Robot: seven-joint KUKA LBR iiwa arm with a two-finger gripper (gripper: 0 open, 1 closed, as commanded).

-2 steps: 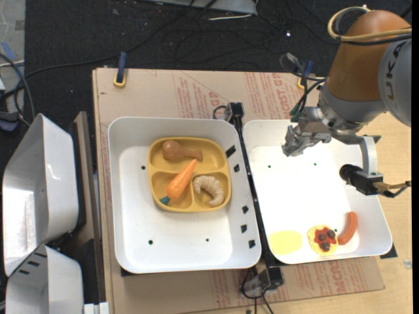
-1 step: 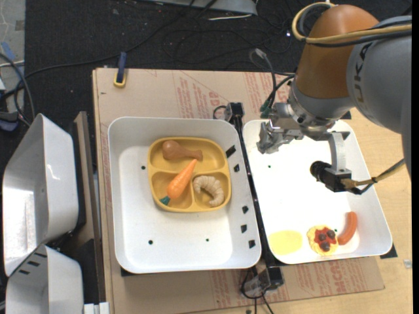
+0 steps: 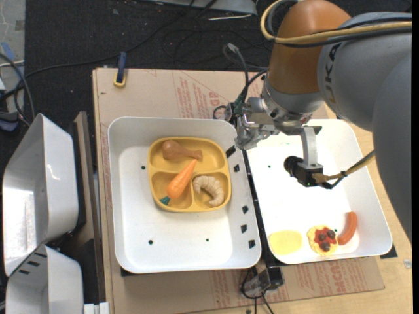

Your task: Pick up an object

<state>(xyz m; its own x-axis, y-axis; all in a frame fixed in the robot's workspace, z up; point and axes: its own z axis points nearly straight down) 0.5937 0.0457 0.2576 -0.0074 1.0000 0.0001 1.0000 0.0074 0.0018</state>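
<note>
A toy drumstick [image 3: 181, 151], carrot [image 3: 182, 179] and shrimp [image 3: 211, 188] are kept in separate compartments of a yellow plate [image 3: 152, 175] in the left bin [image 3: 183, 234]. A sausage [image 3: 347, 228] and a yellow disc [image 3: 286, 242] are laid in the right bin [image 3: 294, 208]. The gripper [image 3: 247, 136] is positioned over the bins' shared edge; whether it is released or clenched cannot be told.

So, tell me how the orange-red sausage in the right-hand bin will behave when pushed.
The orange-red sausage is a rounded stick, so it will probably roll if nudged. It looks like smooth plastic: likely stiff and light. It lies near the white bin's rim, so a push could wedge it.
</note>
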